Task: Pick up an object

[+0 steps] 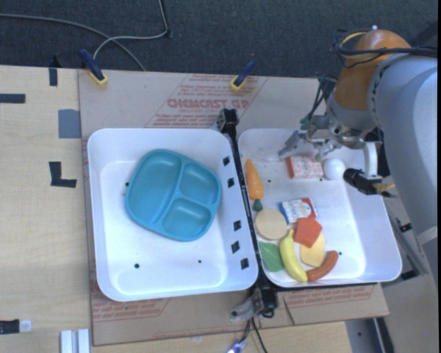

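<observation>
Surface finish, my bench and both bins.

My two white bins (pixel 103 197) look like smooth plastic with a slight sheen. In the left one, the blue sectioned plate (pixel 173 194) is matt plastic. In the right one, the banana (pixel 292 257), carrot (pixel 253 180) and sausage (pixel 323 266) read as smooth moulded plastic; the small red-and-white packet (pixel 305 168) looks like printed card. The sheet under the bins (pixel 198 101) is matt brown cardboard, the bench (pixel 29 219) pale wood. My arm casing (pixel 408 116) is smooth grey, its orange band (pixel 360 68) glossy.
</observation>
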